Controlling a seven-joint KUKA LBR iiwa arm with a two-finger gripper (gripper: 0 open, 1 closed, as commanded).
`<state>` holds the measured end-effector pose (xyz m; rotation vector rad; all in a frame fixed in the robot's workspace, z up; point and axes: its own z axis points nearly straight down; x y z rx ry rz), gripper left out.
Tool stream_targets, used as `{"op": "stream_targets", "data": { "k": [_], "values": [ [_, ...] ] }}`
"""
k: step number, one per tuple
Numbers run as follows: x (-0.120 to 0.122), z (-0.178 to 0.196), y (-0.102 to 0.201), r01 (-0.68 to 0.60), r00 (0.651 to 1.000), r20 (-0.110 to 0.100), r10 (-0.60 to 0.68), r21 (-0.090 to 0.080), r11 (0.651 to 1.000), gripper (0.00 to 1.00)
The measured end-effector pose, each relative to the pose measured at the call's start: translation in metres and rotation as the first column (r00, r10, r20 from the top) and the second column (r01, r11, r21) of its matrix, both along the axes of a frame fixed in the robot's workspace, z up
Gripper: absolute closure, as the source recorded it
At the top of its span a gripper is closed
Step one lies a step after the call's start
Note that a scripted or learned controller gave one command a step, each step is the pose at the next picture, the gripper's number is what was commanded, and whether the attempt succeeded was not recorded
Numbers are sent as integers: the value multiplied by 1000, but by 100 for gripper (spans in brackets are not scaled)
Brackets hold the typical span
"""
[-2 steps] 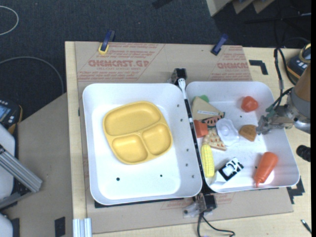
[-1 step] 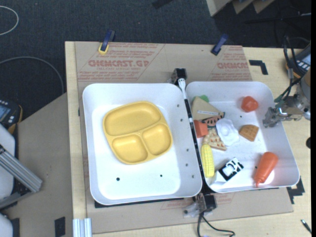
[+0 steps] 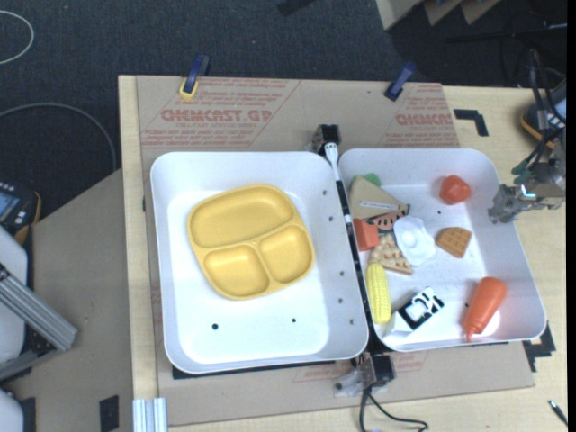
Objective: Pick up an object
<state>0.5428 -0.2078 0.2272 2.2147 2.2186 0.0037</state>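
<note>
Lying in the left bin is a smooth yellow plastic tray with three rounded compartments. The right bin is holding the toy food: a red tomato near the far wall, a brown waffle piece, a white round cup, an orange carrot by the near right corner, a yellow corn cob along the left wall, and a black-and-white block just beside the corn. The arm is reaching in from the right, and the jaws are hovering over the right rim, grasping nothing; whether they are released or clenched, I cannot tell. Both bins are resting on the cardboard-covered table.
</note>
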Motion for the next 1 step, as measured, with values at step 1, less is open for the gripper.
{"op": "stream_targets", "data": {
  "k": [1],
  "values": [
    [-7,-6,44,-2,1000,-9,2,5,1000,100]
  ]
}}
